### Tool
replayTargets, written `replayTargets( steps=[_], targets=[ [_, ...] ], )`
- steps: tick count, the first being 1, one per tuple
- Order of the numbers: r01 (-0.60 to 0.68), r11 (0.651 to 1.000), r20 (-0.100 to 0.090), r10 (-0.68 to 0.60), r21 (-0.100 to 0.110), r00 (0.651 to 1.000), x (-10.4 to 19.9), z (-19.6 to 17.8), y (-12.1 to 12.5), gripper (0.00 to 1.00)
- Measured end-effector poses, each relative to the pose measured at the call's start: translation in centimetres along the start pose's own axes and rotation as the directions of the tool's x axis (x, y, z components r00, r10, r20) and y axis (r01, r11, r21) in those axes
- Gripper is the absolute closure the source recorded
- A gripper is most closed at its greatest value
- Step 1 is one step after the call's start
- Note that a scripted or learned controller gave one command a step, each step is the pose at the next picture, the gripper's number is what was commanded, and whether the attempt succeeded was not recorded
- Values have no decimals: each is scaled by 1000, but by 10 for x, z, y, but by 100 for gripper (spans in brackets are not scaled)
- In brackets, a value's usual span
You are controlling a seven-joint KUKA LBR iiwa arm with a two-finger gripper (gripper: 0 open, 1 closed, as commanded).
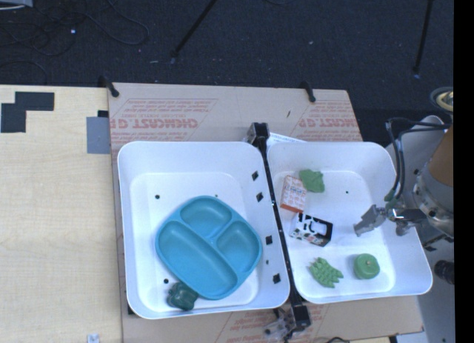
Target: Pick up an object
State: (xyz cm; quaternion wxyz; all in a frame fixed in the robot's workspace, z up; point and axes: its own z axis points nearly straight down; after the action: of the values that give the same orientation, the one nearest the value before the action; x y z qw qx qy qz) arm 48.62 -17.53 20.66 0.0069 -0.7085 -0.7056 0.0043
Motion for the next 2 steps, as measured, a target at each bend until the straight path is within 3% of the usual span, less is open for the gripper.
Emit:
replayTargets(
  steps=[1,2],
  targets=[
    [3,1000,2,-3,-12,1000,0,-7,3,0],
    [4,1000,0,-4,-8,1000,5,57,2,0]
  ],
)
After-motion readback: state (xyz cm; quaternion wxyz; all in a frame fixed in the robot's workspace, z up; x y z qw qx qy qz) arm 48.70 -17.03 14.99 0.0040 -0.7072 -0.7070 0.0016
